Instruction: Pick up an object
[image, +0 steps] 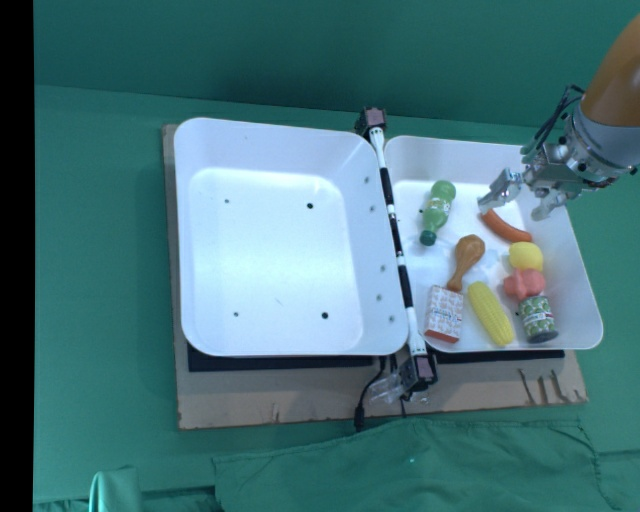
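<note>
The pincer (523, 195) was hanging over the far end of the right bin (585, 300), fingers spread open with nothing between them. The orange sausage (507, 225) lay just below it, the green bottle (436, 210) off to its left. Yellow lemon (526, 256), corn cob (490, 312) and drumstick (465, 258) sat further toward the near side.

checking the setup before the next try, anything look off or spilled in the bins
Nothing stands out. The toy items lie loose but inside the right bin: green bottle, drumstick, corn, sausage, small jar. Nothing is spilled onto the bench. The claw hovers open over the sausage, holding nothing.
</note>
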